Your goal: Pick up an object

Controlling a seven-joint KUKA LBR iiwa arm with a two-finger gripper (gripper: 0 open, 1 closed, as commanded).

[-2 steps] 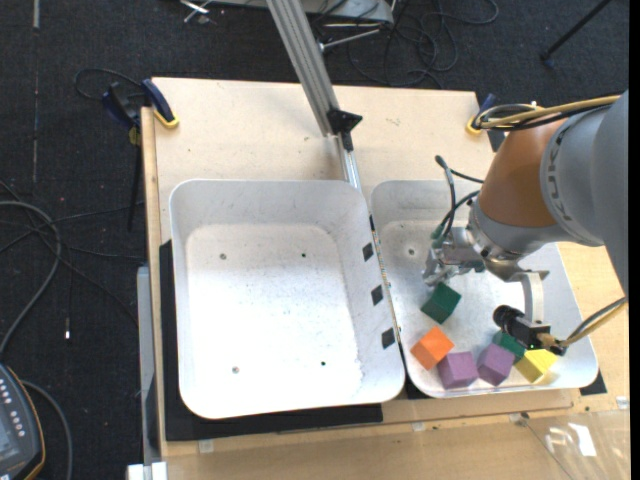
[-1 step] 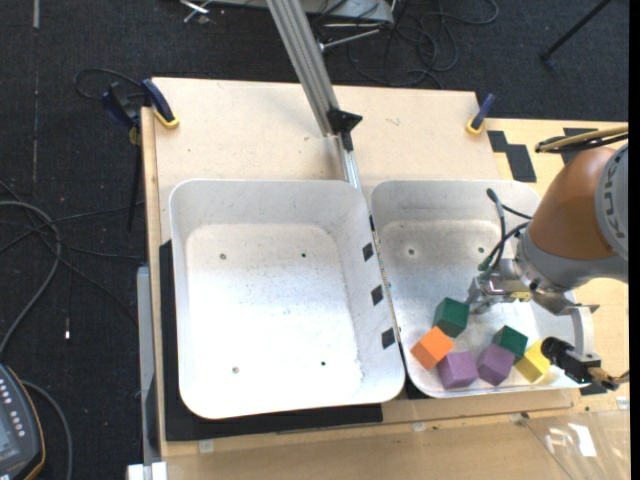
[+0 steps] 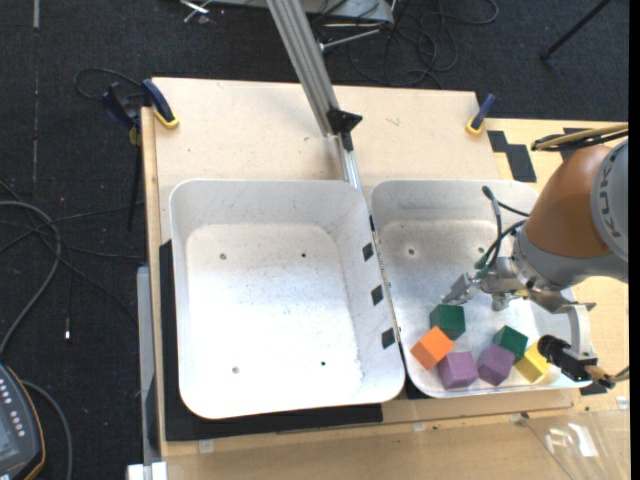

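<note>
Blocks cluster at the near edge of the right bin (image 3: 430,200), under the arm's reach.

Nearest the camera, along the right bin's front wall, lie two purple blocks: one (image 3: 458,369) just right of an orange block (image 3: 433,347), the other (image 3: 495,364) beside it, with a yellow block (image 3: 531,367) further right. Behind them sit two dark green blocks, one (image 3: 448,319) just above the orange block and one (image 3: 511,341) touching the second purple block. The grey arm with its orange band (image 3: 575,203) comes in from the right, and its gripper (image 3: 478,286) hangs low over the bin floor just behind the first green block; whether the claw is spread or closed cannot be told, and no block is seen in it. The left bin (image 3: 265,288) sits alongside, touching the right bin along a shared edge.
</note>
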